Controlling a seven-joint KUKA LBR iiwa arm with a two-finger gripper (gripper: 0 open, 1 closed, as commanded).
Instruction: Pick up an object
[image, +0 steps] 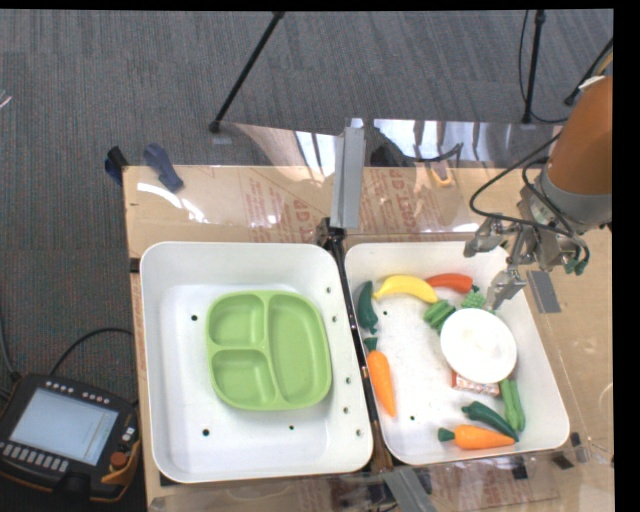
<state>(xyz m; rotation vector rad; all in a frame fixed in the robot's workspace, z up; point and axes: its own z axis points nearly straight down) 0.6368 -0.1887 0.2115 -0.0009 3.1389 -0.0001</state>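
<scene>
Two white bins sit side by side on the bench (250, 210), and all the pickable clutter is in the right bin (555, 400). The left bin (160, 330) carries just a green divided plate (268, 350), likely the drop-off spot.

In the right bin, a banana (404, 288) lies along the far wall with a red pepper (450, 282) just beside it. A white round lid (479, 345) rests near the middle, partly covering a red packet (475, 382). One carrot (381, 383) lies by the left wall, clear of its neighbours, while another carrot (482, 437) is tucked against green vegetables in the near corner.

Up at the far right corner hangs the tool (503, 268), fingers spread, gripping nothing. It sits above the rim, so I'd judge the approach is barely begun. The pepper and lid lie nearest.
</scene>
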